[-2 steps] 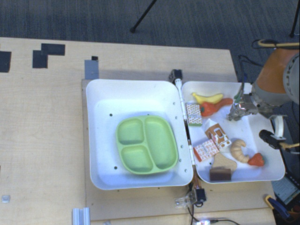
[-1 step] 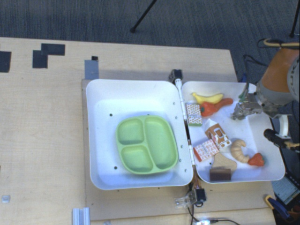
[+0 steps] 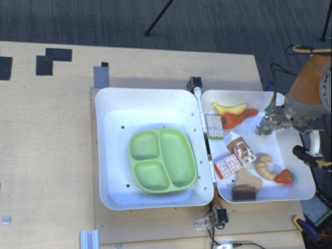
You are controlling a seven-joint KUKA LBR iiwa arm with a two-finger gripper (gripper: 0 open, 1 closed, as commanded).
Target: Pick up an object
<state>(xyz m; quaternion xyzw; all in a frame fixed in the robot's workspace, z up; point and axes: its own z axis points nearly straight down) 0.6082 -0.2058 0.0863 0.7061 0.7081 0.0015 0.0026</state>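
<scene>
there are two white bins side by side on a pale wood bench (image 3: 46, 139). the left bin (image 3: 111, 139) holds one green plate (image 3: 162, 160) with three parts in it. the right bin (image 3: 298, 188) holds the small toys to pick from.

in the right bin, one yellow banana (image 3: 230, 108) lies near the top, touching one red-orange carrot-like toy (image 3: 237, 119) just below it. one small patterned box (image 3: 214, 126) sits by the bin's left wall. lower down are two little red and white boxes (image 3: 240, 149), one above the other and close together. one pale croissant (image 3: 264, 166) lies to their right, and one red strawberry (image 3: 284, 177) touches its lower end. one tan wedge with a dark brown block (image 3: 244, 192) on its lower edge sits at the bottom.

the gripper (image 3: 268, 126) hangs over the right side of this bin, near the carrot-like toy's tip and above the croissant. it is small and shiny, and i cannot tell its state. nothing is seen in it. the arm (image 3: 311, 90) is cut off at the right edge of the view.

black marks are on the bench at the far left, and a thin dark pole crosses the grey floor (image 3: 78, 9) at the top.
</scene>
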